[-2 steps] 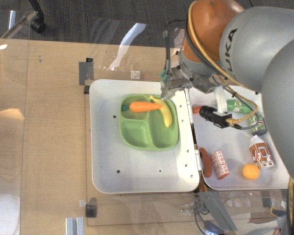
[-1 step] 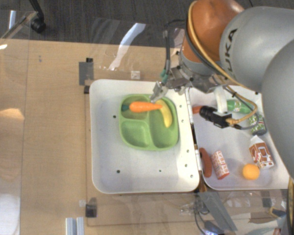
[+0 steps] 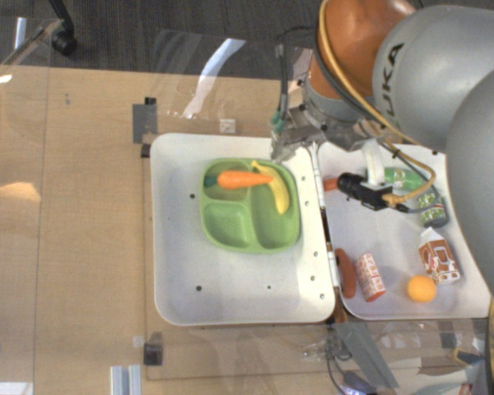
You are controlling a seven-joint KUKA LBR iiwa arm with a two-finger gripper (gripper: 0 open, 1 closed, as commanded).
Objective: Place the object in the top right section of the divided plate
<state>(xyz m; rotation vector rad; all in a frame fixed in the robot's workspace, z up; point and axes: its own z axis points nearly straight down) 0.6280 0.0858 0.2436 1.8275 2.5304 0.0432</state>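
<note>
A green divided plate [image 3: 235,220] lies in the left white bin [image 3: 181,286]. An orange carrot [image 3: 244,179] lies across the plate's top section. A yellow banana [image 3: 279,194] runs from the plate's top right corner down its right section. My gripper [image 3: 283,145] hangs just above the plate's top right corner, close over the upper end of the banana and the tip of the carrot. The wrist body hides the gripper's tips.
The right bin [image 3: 469,307] holds a brown sausage [image 3: 347,272], a red carton [image 3: 370,276], an orange ball [image 3: 421,290], a small milk carton [image 3: 439,258], a green bottle [image 3: 405,179] and a can [image 3: 433,215]. The arm's bulk covers the upper right.
</note>
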